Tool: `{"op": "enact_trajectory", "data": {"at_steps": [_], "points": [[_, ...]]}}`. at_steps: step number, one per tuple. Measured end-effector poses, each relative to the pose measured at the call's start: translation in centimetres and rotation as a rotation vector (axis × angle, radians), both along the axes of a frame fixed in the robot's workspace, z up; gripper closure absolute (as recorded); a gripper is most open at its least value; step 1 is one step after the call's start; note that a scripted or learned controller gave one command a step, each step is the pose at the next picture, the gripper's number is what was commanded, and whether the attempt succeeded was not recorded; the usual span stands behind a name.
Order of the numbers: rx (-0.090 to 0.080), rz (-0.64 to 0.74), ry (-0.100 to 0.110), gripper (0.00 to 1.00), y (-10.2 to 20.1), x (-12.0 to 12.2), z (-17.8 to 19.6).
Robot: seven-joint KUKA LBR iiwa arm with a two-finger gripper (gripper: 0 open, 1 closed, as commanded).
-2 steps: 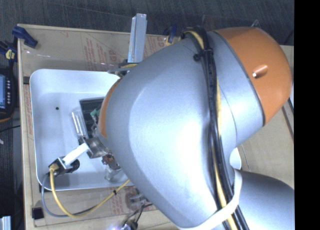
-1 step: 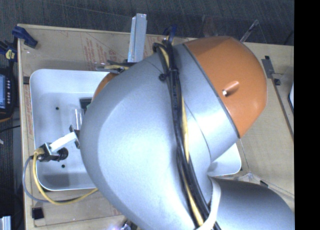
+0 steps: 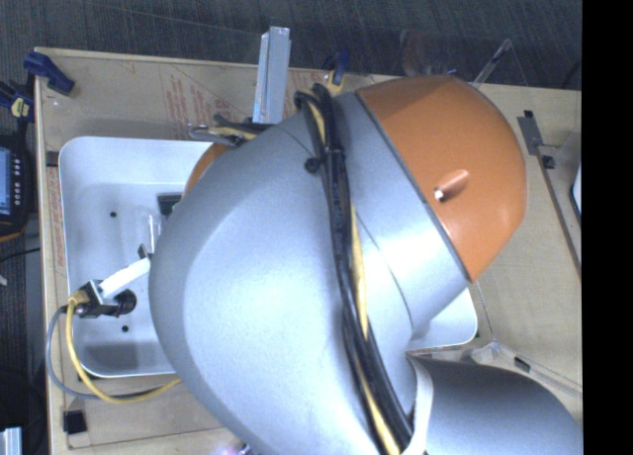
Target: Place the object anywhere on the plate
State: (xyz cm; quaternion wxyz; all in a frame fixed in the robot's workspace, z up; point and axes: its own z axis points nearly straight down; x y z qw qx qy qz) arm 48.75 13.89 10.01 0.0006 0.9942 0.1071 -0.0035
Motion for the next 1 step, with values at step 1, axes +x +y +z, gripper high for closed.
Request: {"op": "enact_trajectory", "data": {"at_steps": [1], "points": [[0.007, 0.093, -0.002, 1.0, -7.31, -1.17, 9.1]]}}
